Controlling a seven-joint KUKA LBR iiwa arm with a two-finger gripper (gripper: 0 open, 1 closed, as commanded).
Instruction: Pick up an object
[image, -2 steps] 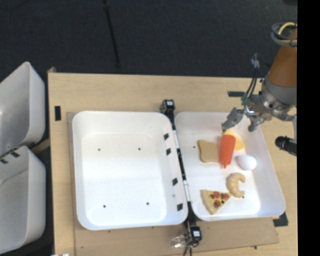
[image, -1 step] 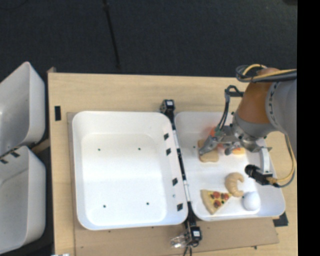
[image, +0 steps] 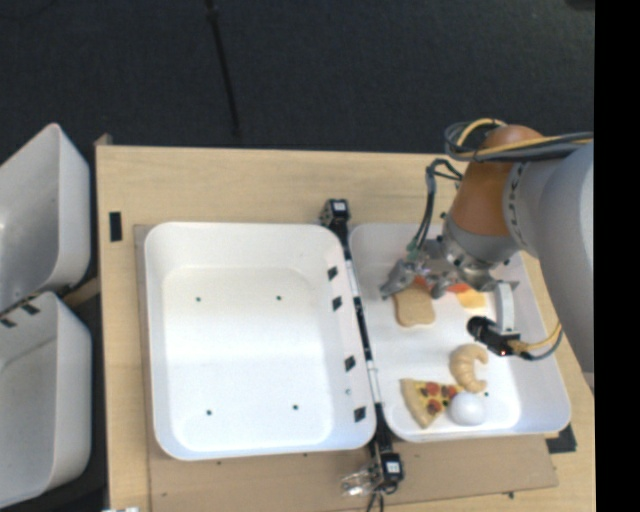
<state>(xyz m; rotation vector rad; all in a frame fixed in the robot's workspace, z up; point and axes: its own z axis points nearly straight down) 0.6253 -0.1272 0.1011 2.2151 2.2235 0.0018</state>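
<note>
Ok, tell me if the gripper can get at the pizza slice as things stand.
Probably yes. The gripper is over the bread slice in the right bin; the pizza slice lies uncovered nearer the front, though the white ball touches its side.

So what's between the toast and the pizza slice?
Just bare white floor of the right bin, seen from the overhead camera. The toast sits above, the pizza slice below; nothing lies between them.

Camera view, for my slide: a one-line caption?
Arm's tool lowered over toast in the right bin, near croissant and pizza slice.
</note>
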